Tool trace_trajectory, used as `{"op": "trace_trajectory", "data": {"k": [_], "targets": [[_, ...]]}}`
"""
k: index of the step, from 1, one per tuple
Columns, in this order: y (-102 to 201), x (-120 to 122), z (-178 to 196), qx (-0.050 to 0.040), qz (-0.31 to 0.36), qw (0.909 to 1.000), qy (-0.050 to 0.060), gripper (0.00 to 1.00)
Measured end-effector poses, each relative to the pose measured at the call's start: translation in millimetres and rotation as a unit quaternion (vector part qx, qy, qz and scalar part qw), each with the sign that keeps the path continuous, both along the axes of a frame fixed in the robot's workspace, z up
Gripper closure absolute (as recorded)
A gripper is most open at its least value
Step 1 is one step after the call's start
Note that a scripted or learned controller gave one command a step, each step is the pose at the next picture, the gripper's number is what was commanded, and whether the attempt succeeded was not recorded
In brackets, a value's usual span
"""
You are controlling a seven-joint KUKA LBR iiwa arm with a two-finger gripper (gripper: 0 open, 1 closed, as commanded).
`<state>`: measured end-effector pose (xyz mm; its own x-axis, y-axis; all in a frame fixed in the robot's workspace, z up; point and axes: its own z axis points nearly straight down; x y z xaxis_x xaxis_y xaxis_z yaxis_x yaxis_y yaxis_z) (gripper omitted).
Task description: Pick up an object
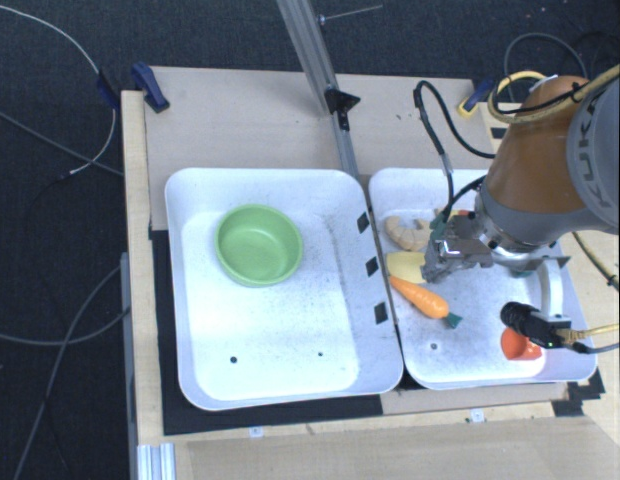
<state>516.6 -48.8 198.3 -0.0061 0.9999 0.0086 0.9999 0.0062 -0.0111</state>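
Down at the near edge of your right bin [430, 363] you see an orange-red object [514, 345], partly hidden by a black fitting. Just beyond it, toward the bin's left side, the carrot [422, 297] lies at a slant, its green end nearer you. Touching its far end is a pale yellow object [405, 265], and behind that a tan, knobbly one [403, 232]. Your gripper [442, 255] sits low beside the yellow piece; you cannot tell its opening or whether it grips anything. In the left bin [265, 368] stands a green bowl [258, 245].
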Motion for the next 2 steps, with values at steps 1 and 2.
{"op": "trace_trajectory", "data": {"k": [1,2], "targets": [[63,12,3,-0.0019,0.001,1.0000,-0.005,1.00],[117,8,11,-0.0022,0.000,1.0000,-0.005,1.00]]}}
